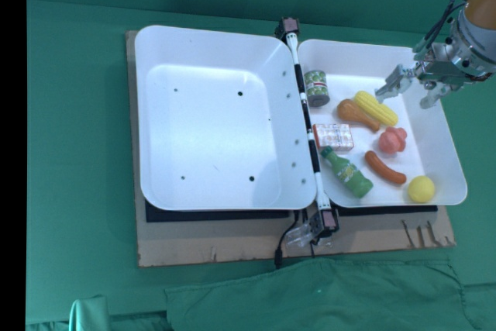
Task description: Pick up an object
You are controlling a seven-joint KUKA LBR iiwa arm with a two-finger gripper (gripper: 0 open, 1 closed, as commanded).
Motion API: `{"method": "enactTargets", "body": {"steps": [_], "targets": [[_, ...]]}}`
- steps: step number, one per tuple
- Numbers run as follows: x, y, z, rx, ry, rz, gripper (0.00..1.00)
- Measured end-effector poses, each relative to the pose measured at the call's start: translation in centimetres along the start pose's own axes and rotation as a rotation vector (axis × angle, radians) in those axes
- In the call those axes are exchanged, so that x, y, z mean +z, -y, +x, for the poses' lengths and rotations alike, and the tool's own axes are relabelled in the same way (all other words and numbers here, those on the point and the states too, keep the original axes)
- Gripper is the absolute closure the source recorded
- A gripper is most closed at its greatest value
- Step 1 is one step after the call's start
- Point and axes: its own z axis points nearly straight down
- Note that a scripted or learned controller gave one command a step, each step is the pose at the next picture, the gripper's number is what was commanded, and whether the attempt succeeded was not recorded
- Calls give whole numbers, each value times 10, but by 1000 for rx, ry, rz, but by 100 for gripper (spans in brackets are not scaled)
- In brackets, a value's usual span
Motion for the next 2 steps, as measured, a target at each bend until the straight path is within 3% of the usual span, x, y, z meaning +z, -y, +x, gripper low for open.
{"method": "enactTargets", "body": {"steps": [1, 2], "targets": [[0, 0, 0, 0, 0, 0, 0], [43, 5, 3, 0, -1, 4, 0]]}}
